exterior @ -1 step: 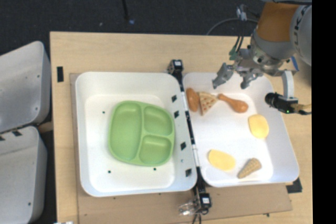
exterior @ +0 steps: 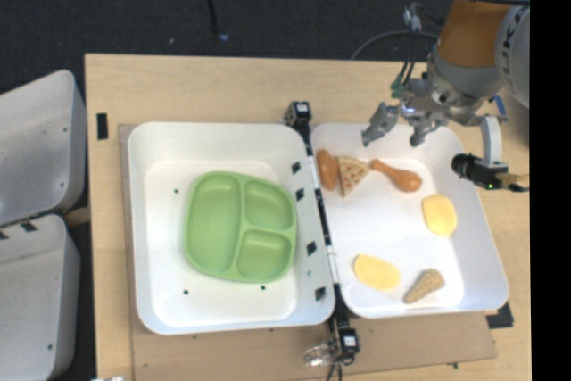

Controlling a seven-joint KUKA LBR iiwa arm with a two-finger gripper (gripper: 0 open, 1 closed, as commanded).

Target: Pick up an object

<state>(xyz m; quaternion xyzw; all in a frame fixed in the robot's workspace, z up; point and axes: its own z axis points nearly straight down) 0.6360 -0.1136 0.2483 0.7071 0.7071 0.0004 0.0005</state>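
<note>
Dark flooring surrounds a pale wooden bench point(exterior: 196, 85) carrying two shallow white bins side by side. At nine o'clock, the left bin point(exterior: 152, 192) holds a green divided plate point(exterior: 239, 227). At three o'clock, the right bin point(exterior: 473, 254) holds the toy food. Toward its twelve o'clock edge lie a brown sausage-like piece point(exterior: 326, 169), a pizza wedge point(exterior: 351, 175) touching it, and a drumstick point(exterior: 398, 175) just beside that. A yellow round piece point(exterior: 439, 215) sits at the bin's three o'clock, another yellow piece point(exterior: 376, 272) at six, with a tan cone point(exterior: 424, 285) near it.

At one o'clock of the scene, the gripper point(exterior: 399, 128) hangs above the right bin's far edge with its two fingers spread wide and nothing between them. The drumstick lies nearest below it and looks the likeliest pick.

The risks, as I judge them: the drumstick is slim and rounded, so closing fingers could roll it aside or catch just the narrow end and let it slip. Coming down toward nine o'clock could bring a finger onto the touching wedge and sausage, nudging both. The bin's far wall is close, so one finger might strike the rim.
</note>
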